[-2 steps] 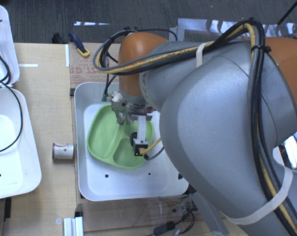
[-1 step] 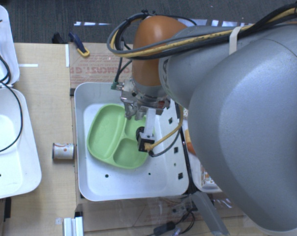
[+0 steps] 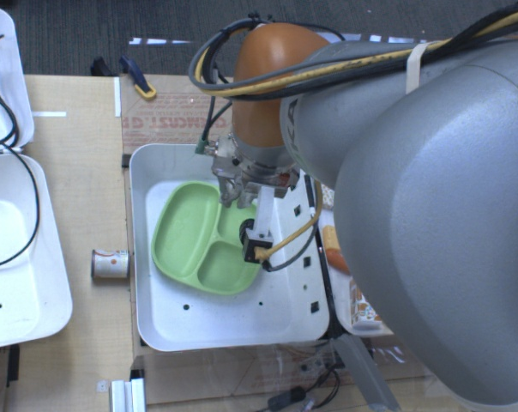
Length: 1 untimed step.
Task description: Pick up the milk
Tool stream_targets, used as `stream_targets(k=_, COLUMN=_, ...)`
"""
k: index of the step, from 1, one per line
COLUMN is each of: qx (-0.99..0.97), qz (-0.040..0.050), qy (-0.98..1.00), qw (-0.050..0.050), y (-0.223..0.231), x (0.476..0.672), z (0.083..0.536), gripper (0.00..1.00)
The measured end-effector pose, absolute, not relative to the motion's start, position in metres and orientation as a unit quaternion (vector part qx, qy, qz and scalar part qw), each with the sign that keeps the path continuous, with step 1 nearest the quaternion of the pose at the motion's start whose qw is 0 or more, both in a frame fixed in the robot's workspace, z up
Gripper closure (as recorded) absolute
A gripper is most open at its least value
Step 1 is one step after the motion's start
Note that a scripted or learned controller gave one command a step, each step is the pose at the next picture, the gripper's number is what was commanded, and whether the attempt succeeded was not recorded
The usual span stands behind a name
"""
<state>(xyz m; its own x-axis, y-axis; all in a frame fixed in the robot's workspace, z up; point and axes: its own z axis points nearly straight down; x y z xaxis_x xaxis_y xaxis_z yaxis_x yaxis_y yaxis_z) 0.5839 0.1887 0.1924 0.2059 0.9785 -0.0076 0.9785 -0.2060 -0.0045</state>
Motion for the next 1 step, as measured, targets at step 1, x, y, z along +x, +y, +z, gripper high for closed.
stream_targets(k=1, qx=0.776, qz=-0.0066, qy=0.631, qw=0.001, y=0.188, x=0.5838, z=0.2004, gripper=1.0)
